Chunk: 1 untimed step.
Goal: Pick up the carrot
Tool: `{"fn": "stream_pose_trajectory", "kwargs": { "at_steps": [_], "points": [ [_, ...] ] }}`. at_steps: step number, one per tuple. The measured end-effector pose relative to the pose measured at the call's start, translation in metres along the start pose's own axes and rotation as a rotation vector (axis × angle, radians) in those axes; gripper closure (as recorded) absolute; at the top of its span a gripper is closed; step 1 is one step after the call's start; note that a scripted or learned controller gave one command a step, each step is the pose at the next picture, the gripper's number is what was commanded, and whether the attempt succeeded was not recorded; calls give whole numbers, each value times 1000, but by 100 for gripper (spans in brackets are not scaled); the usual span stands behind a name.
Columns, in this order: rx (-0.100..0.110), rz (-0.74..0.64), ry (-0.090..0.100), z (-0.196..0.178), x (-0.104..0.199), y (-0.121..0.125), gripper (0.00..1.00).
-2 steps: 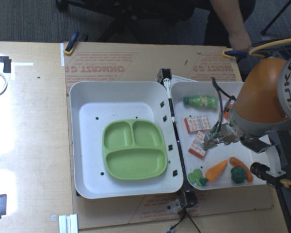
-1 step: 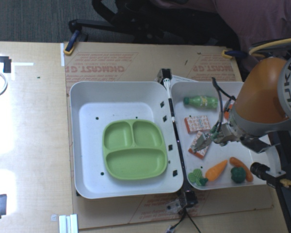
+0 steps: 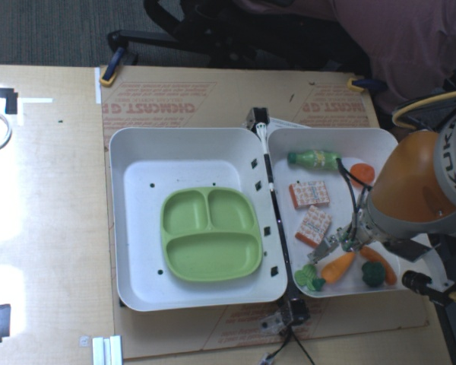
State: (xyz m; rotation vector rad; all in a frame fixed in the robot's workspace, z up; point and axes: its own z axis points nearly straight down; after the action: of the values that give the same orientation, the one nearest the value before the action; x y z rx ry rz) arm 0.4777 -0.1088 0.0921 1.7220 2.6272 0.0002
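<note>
Carrot: the small orange toy carrot with a green leafy top (image 3: 336,268) lies in the right white bin (image 3: 330,137), near the front wall

Which way it lies: its long side runs on a slant, with the leafy end low and to the left and the orange tip up and to the right

Gripper: the grey metal two-finger gripper (image 3: 340,241) sits just above the carrot's upper end, very close to it

Fingers: it is too small and blurry to tell how far open they are, and nothing can be seen held between them

What matters next: the carrot is just below the gripper and a bit toward the front, so a short drop looks like enough, and closing across the thin side would likely work best

Close neighbours: a second orange and green toy vegetable (image 3: 375,266) lies just to the right, and a red and white snack box (image 3: 314,226) lies just to the upper left

Other bin: a green plastic plate with three sections (image 3: 210,233) sits in the left white bin (image 3: 137,204), well apart from the carrot
</note>
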Motion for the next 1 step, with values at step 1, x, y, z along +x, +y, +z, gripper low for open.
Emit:
{"fn": "stream_pose_trajectory", "kwargs": {
  "at_steps": [1],
  "points": [
    [-2, 2, -1, -10, -1, 1, 100]
  ]
}}
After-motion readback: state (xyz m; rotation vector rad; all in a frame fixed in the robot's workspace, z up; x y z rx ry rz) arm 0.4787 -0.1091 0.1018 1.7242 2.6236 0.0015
